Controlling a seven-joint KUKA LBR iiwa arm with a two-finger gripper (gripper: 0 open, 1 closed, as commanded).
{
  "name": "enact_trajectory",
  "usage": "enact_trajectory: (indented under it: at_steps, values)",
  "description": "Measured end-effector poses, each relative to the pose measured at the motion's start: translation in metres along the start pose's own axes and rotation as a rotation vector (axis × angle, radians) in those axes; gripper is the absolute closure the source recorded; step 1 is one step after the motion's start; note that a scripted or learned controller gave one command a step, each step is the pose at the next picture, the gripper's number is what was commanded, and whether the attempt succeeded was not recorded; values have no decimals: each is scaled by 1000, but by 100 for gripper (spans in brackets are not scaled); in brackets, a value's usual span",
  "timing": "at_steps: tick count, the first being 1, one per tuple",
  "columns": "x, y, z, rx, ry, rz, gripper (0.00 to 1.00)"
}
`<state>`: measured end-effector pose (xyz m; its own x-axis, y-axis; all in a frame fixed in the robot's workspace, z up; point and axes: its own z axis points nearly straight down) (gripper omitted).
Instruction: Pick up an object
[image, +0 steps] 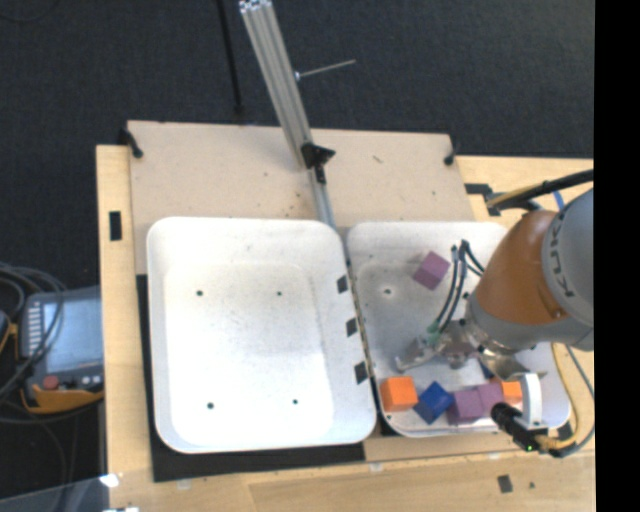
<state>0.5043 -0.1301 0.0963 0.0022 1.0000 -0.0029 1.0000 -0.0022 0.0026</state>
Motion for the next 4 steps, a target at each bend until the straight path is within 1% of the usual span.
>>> enact_trajectory:
  at_steps: [1, 2, 3, 4]
  values:
    - [-1, 2, -13, -5, 2, 8, 100]
    - [1, -6, -67, -4, 1, 0, 100]
    - [9, -8, -123, -5, 1, -7, 100]
    - [8, -6, -171, -5, 1, -7, 100]
